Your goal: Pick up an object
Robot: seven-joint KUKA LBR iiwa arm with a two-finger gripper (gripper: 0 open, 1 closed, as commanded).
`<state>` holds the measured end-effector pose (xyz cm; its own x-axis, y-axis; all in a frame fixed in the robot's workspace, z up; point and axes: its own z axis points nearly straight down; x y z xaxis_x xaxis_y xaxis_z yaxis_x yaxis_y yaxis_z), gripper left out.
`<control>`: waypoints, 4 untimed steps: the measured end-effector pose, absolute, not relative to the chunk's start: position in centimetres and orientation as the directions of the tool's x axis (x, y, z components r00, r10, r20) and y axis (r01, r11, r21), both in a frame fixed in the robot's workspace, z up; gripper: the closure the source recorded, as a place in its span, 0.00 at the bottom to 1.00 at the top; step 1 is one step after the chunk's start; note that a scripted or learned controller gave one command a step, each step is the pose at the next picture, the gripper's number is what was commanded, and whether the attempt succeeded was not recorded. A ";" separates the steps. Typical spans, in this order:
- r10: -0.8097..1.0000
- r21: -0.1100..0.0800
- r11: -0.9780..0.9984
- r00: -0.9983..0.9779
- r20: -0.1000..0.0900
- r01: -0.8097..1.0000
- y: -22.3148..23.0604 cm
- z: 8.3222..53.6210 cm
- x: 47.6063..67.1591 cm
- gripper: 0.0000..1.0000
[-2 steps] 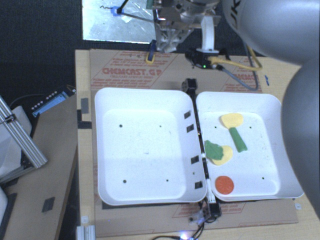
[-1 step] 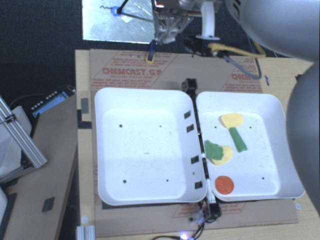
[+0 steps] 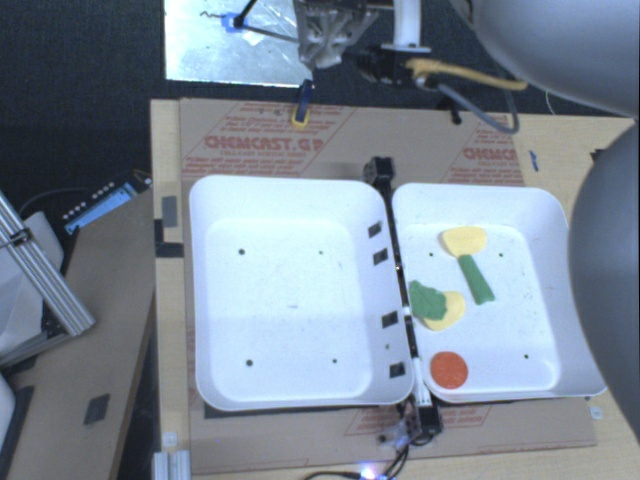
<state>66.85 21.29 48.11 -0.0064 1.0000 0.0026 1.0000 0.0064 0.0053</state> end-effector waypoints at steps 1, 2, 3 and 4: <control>1.000 0.005 0.006 -0.006 0.003 1.000 23.4 50.9 66.8 1.00; 1.000 0.004 0.007 -0.007 0.002 1.000 23.4 53.7 66.7 1.00; 1.000 0.003 0.007 -0.007 0.001 1.000 23.4 53.5 66.8 1.00; 1.000 0.002 0.007 -0.007 0.000 1.000 23.4 53.5 66.8 1.00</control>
